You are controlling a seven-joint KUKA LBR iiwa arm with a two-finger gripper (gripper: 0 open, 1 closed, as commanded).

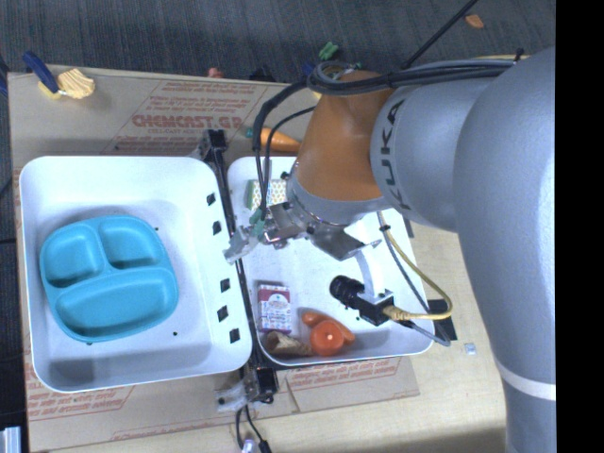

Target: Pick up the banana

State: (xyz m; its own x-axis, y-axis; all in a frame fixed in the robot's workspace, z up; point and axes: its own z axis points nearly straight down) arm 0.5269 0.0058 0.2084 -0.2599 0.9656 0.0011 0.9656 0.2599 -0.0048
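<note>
- The banana cannot be picked out with certainty. The arm [425,140] covers most of the right bin [415,345], so the fruit's place cannot be told.
- An orange-yellow tapered piece [279,142] pokes out from behind the arm at the right bin's far edge. Too little of it shows to tell whether it is the banana.
- The gripper [253,236] is low over the right bin's left side, close to the wall that borders the left bin [38,187]. Its metal parts are tangled in view with cables and brackets, so I cannot tell whether it is open or closed, and nothing can be seen held in it.
- In the right bin's near part, a small red box [274,306] lies by the left wall.
- Just right of the box, an orange-red round thing [327,336] lies near the right bin's near wall.
- A brownish lump [283,345] lies between them, touching the box's near end.
- A black cylinder [345,291] on the arm hangs over the right bin's middle, with a yellow cable [425,315] running from it.
- Left of the right bin, the left bin holds a blue tray [109,276] with three compartments.
- Both bins rest on cardboard [170,111] printed in red.
- Well beyond the right bin, at the cardboard's far left corner, lies a yellow thing [75,85] with a blue handle.
</note>
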